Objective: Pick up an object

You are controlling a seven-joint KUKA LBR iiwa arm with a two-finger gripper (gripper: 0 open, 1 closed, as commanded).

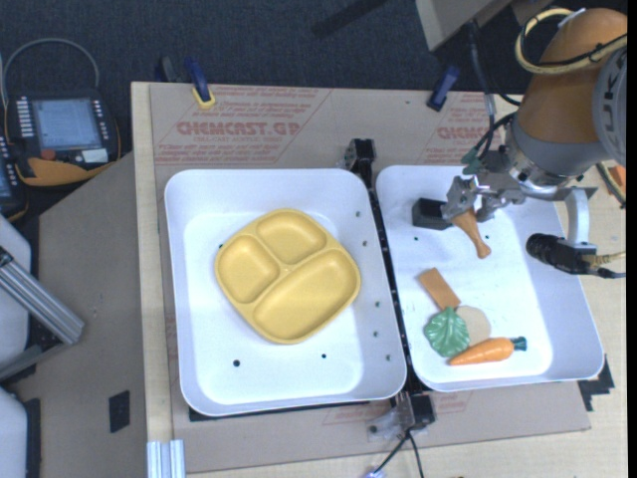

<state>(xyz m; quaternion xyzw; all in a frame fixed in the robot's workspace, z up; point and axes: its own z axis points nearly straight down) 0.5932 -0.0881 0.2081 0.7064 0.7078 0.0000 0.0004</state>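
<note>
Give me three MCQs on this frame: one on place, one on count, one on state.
1. Where is the yellow plate?
A. left bin
B. right bin
C. on the bench outside the bins

2. How many compartments does the plate have?
A. two
B. three
C. five

3. How does the carrot rest?
A. lying flat on the bin floor
B. standing on its tip
C. hanging from the claw

Answers:
1 A, it sits mid left bin.
2 B, two small ones and one large.
3 A, it lies flat near the right bin's near edge, apart from the claw.
</note>
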